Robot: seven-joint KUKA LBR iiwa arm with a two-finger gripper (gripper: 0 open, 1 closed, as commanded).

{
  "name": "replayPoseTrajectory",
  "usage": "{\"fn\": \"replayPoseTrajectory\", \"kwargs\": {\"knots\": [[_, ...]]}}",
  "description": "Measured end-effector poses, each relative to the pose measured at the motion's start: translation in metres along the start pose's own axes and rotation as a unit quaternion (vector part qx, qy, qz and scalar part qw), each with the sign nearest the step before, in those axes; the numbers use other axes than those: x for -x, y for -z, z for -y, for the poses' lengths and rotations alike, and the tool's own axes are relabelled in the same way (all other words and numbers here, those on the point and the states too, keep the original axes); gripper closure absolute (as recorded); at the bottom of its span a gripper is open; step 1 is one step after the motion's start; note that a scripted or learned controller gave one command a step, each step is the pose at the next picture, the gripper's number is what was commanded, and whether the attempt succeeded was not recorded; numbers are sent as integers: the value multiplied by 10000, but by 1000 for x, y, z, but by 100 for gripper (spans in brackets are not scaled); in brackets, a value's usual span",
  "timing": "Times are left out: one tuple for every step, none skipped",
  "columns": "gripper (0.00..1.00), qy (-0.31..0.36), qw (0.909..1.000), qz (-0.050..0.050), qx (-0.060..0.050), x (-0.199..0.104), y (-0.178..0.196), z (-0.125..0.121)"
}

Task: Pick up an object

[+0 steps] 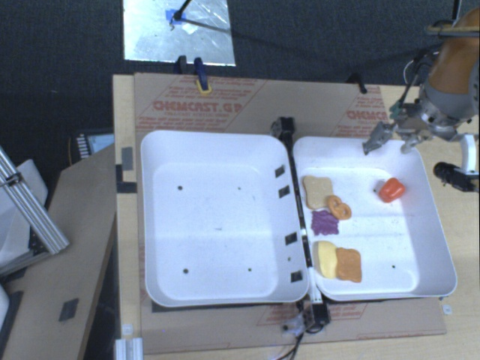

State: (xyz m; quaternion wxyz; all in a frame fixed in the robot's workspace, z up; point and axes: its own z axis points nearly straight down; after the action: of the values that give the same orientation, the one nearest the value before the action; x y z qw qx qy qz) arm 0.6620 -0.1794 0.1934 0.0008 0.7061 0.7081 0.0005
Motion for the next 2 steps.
{"fn": "replayPoseTrajectory", "kwargs": {"knots": [[0, 55, 10000, -22, 27, -101, 46, 20], [0, -18, 10000, -2, -13, -93, 57, 96]]}}
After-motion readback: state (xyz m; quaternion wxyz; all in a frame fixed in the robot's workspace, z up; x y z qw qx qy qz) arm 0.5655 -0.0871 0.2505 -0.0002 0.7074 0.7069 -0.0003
